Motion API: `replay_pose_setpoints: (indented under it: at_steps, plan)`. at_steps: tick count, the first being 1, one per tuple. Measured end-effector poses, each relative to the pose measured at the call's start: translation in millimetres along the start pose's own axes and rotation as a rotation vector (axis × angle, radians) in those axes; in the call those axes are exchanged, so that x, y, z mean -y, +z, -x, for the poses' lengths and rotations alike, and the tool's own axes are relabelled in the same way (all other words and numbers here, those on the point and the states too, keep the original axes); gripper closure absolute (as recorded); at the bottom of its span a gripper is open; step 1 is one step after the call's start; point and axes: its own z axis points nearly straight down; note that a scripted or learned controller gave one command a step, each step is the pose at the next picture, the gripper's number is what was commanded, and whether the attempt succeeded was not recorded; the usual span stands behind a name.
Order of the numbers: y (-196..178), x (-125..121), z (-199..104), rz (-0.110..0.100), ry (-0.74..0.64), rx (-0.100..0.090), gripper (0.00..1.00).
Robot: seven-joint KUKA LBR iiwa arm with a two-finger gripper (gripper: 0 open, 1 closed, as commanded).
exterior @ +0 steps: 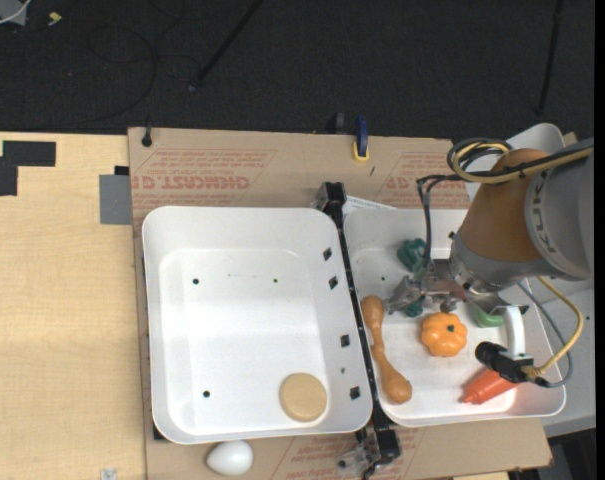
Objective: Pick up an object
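A: Orange pumpkin toy point(443, 334), the likeliest pick, lies in the right bin point(382, 238), just below and right of the claw point(422, 296).

B: Is the claw clamped on anything?

A: I cannot tell; nothing shows between its tips. It hovers low, so I judge this the approach step.

B: And next?

A: Centre over one item and descend. The tan sausage shape point(384, 351) lies lower left, the red piece point(487, 388) farther, the beige disc point(304, 396) farthest, in the left bin point(182, 228).

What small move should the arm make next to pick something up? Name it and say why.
Probably a short drop straight down: the hand hovers in the right bin, beside the orange pumpkin and the teal piece, with nothing visibly between its fingers.
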Motion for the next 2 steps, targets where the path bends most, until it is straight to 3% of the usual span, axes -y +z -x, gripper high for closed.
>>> replay_pose_setpoints:
  at_steps: [1,2]
  plan:
    - [10.3,24.9,-24.4,0.006,0.008,0.014,0.00]
    - [14.5,49.4,44.1,-0.010,0.001,-0.006,0.00]
